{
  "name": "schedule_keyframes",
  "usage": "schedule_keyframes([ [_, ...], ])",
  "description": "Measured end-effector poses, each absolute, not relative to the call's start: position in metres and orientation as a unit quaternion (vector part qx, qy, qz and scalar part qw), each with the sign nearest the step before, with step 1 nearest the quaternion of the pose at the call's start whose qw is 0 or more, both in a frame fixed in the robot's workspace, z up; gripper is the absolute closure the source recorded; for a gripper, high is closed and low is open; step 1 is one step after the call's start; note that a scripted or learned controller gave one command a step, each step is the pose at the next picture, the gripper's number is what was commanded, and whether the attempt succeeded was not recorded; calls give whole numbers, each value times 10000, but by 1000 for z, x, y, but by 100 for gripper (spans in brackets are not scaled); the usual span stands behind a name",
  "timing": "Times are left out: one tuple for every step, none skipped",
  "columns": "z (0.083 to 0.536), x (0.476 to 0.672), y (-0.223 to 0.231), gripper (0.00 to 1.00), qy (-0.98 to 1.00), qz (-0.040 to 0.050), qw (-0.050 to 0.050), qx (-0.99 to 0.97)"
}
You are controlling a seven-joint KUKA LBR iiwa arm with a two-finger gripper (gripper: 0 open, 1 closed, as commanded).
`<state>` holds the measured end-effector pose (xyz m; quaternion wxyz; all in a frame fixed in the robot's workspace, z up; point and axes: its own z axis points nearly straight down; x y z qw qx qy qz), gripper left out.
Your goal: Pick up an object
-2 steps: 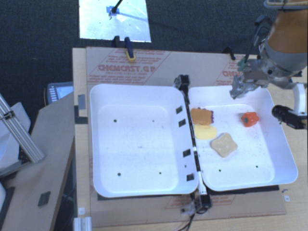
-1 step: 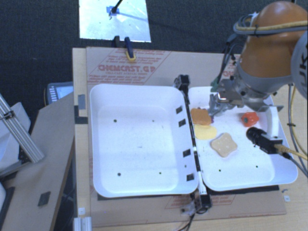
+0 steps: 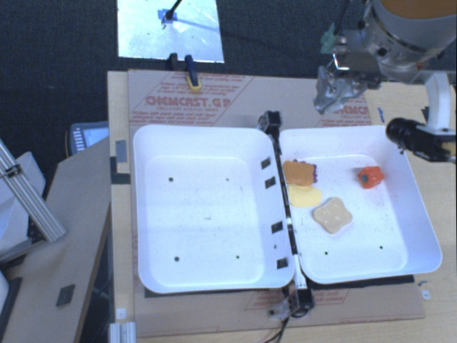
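Note:
The right bin (image 3: 400, 256) holds several small items. An orange-brown piece with a purple edge (image 3: 300, 173) lies against its left wall, and a flat yellow piece (image 3: 305, 196) sits just below it. A tan toast-shaped piece (image 3: 332, 215) rests near the bin's middle. A red-orange piece with a green tip (image 3: 370, 177) lies toward the right. My gripper (image 3: 330, 97) hangs above the bench behind the right bin's far rim, well apart from all the items, with nothing seen between its fingers.
The left bin (image 3: 150, 263) sits beside the right one, joined by a black hinge strip (image 3: 282, 213). A yellow-and-blue clamp (image 3: 192, 75) and a shiny metal sheet (image 3: 170, 20) lie behind the bins. A black fixture (image 3: 414, 138) juts in at the right bin's far right corner.

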<state>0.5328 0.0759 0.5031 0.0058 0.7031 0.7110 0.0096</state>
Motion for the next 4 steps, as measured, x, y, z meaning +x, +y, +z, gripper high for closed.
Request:
schedule_keyframes([
  [514,552,147,100,7110,29,8,7032],
  [492,573,226,100,7111,10,-5,7031],
  [538,583,235,100,7094,34,14,7048],
  [535,583,234,0,7094,12,3,7048],
])
